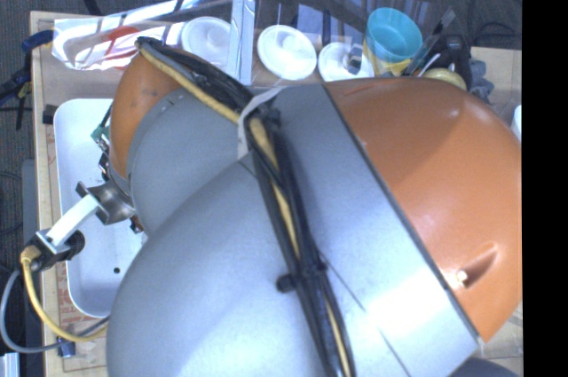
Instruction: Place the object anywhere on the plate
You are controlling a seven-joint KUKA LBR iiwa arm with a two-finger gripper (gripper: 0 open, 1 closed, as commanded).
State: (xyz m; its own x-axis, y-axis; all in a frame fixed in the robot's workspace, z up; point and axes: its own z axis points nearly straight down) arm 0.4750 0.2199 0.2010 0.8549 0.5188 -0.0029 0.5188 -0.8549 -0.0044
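Arm, grey with an orange band, covered most of both bins and reached across to the left bin. Gripper sat low over that bin, largely hidden under the wrist; whether it was wide, narrow or holding anything could not be told. Object to be placed could not be made out, as the arm hid most of the bins. Three white round dishes stood along the far edge, beside a blue cup. Crumpled clear wrapping lay at the far left corner
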